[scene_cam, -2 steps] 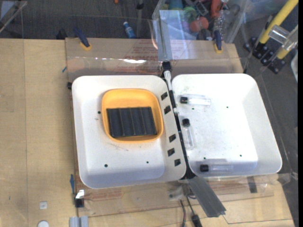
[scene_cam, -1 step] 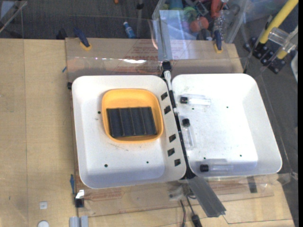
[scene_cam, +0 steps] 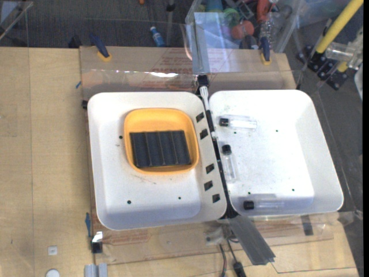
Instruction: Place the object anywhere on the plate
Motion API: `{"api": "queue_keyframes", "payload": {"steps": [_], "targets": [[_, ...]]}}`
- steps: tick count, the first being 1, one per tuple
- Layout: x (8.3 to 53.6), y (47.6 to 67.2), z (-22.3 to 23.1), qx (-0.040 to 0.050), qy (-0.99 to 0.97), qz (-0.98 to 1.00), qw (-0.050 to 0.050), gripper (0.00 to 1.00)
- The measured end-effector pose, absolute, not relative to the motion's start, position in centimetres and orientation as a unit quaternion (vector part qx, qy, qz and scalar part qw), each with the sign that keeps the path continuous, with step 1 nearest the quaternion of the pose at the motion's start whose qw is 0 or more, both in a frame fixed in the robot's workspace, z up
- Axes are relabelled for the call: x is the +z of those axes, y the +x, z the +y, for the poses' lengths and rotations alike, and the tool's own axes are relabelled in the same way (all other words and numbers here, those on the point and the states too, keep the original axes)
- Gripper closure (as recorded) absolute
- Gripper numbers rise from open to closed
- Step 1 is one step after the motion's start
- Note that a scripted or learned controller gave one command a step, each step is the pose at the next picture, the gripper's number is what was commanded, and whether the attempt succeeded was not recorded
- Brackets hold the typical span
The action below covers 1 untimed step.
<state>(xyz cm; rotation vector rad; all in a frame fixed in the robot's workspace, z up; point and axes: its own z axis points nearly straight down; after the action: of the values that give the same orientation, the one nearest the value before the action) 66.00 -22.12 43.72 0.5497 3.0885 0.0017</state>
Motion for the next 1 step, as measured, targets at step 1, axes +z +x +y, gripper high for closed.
{"api": "queue_keyframes", "payload": {"steps": [1], "targets": [[43.73, 65.75, -22.12, 0.0006, 0.026, 1.000, 0.002, 1.00]]}}
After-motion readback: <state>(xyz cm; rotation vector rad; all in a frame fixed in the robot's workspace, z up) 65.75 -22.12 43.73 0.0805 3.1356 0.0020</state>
